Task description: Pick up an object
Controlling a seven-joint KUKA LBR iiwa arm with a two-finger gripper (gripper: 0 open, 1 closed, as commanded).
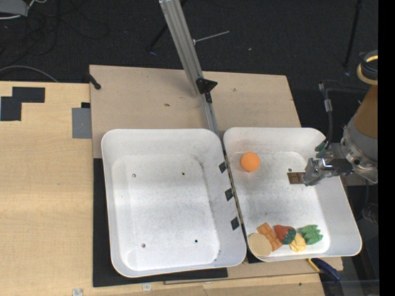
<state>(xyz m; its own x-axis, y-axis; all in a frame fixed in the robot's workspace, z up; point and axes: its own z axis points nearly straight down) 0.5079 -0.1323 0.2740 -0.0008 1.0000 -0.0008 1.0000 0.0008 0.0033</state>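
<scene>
Arm [370, 113] cut off at right edge; pincer [303, 177] finger state too small to tell.

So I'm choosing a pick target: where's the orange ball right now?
The orange ball lies in the right bin, upper left part, near the divider, well apart from the end effector.

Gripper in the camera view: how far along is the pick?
Done: the arm has reached in, and the gripper sits over the right bin, near its right wall. In hand: nothing visibly held; whether its fingers are open can't be judged. Left: the whole pick. The orange ball lies apart to its left, and the toy food pile rests at the bin's near edge.
</scene>
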